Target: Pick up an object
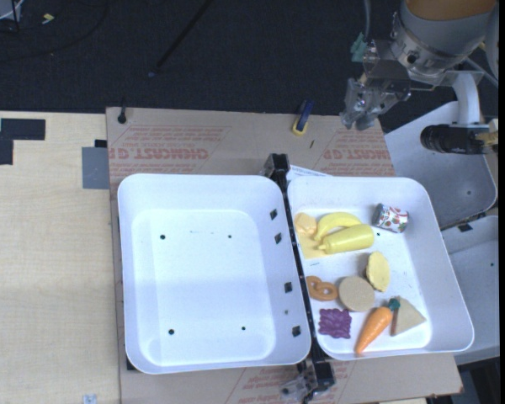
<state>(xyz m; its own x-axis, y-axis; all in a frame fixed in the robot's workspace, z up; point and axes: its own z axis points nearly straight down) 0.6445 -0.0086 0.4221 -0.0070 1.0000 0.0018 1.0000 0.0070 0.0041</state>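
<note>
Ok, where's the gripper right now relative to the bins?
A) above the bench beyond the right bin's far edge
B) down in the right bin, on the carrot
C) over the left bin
A: the gripper hangs over the cardboard beyond the right bin, well away from the carrot.

Even, bright overhead light; the white bins (202, 284) glare slightly, with a soft shadow along the left bin's inner walls. Background is dark. Picture is mildly soft and grainy.
</note>
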